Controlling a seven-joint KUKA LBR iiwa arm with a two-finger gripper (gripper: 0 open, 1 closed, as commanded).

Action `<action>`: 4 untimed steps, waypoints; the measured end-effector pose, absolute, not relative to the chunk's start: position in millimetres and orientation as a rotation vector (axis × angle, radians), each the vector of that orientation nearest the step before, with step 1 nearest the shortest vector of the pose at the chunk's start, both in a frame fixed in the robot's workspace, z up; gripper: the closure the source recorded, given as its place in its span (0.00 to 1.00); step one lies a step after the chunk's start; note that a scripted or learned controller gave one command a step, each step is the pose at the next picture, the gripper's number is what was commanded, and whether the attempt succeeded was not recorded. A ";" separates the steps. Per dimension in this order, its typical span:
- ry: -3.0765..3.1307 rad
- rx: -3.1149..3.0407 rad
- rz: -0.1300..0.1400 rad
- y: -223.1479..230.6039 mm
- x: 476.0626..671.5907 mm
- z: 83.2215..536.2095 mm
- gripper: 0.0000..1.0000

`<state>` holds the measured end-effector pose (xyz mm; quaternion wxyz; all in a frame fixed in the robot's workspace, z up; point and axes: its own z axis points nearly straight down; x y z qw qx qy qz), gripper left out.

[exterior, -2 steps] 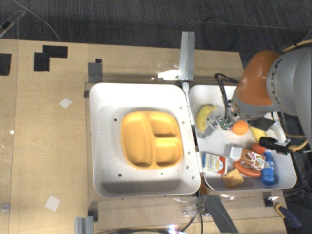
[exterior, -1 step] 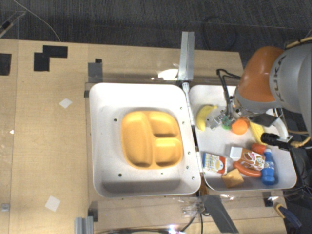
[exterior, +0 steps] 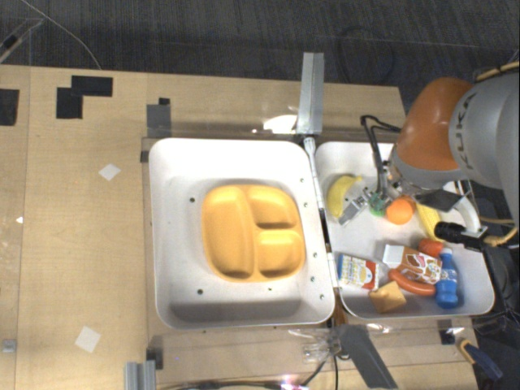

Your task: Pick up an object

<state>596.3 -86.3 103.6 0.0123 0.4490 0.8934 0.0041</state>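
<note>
While the jaws' spread cannot be told, the orange ball (exterior: 399,210) lies just right.

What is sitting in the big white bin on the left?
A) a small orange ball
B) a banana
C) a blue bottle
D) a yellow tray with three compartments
D: the yellow divided tray lies in the middle of the left bin, while the small toys, such as the blue bottle, lie in the right bin.
</note>
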 end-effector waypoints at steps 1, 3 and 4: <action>2.810 1.371 0.011 -54.9 613.3 190.9 0.00; 2.487 1.910 0.001 -100.4 662.0 87.4 0.00; 2.493 1.898 0.003 -99.1 663.6 100.4 1.00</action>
